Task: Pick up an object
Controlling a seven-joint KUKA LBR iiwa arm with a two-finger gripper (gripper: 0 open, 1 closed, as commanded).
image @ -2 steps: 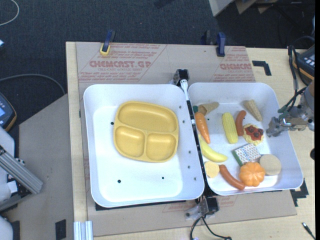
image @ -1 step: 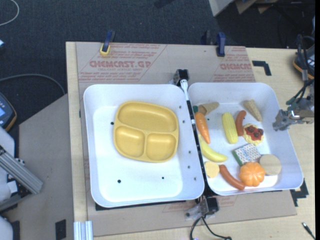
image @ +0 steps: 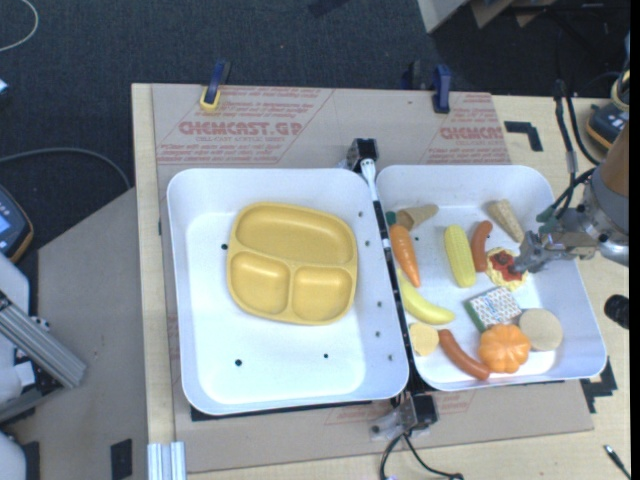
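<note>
The right bin holds several toy foods: an orange carrot, a yellow corn cob, a reddish sausage, a banana, an orange pumpkin, a beige round biscuit and a green-and-white packet. My gripper hangs low over the bin's right side. It is right beside a small red-and-yellow piece, whose right edge it partly covers. I cannot tell whether it touches that piece.
The left bin carries a yellow divided plate. A tan cone and a brown piece lie at the right bin's back, and a red sausage at its front. A black divider separates the bins.
</note>
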